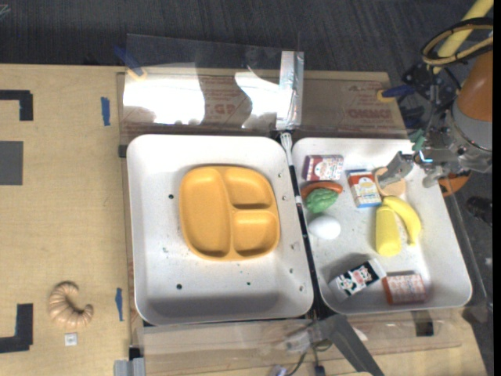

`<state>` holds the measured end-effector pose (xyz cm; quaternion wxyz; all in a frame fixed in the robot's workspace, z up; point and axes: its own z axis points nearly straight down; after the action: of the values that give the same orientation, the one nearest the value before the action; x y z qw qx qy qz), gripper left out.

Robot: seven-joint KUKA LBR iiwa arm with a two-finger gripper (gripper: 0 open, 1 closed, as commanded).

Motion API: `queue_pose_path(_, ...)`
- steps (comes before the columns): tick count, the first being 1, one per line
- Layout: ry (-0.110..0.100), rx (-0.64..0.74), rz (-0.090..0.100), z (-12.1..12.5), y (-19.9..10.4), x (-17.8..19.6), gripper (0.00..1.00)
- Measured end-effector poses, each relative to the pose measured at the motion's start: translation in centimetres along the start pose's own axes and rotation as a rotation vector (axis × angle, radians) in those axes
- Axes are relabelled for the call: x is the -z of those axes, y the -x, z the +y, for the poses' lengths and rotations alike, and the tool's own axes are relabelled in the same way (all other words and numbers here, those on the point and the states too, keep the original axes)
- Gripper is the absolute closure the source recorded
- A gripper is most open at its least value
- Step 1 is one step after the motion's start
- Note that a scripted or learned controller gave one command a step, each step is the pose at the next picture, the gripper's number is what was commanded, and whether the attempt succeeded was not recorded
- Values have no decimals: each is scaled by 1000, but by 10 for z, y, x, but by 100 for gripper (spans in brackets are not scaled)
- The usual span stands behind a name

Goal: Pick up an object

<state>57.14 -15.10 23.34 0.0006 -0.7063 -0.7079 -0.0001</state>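
Approach step, nothing lifted yet. Gripper sits over the top-right corner of the right bin, just above the banana; fingers look apart, with nothing visible between them, though the view is too coarse to be sure of the gap. Taking the banana as landmark: a tan piece lies just above it, almost under the gripper, and a small red-and-white carton is just left of that. Further left of the banana sit a white egg, a green item and a printed box. Below the banana: a black-and-white carton and a reddish pack. Judgement: the nearest candidates are the tan piece or the banana; next move calls for a short descent, centring over one item before closing. Room is tight above the banana, since the bin's top and right walls are close and the carton crowds the left side. More open floor lies between the banana and the egg. The left bin holds a yellow divided tray, well away from the banana.
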Motion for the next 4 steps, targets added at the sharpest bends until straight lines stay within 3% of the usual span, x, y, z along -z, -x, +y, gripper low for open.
queue_pose_path(1,0,498,1,-8,2,-44,0)
queue_pose_path(2,8,380,-4,-61,1,-146,0)
queue_pose_path(3,14,378,-6,-59,1,-135,100)
queue_pose_path(4,7,356,-1,-64,-65,-47,100)
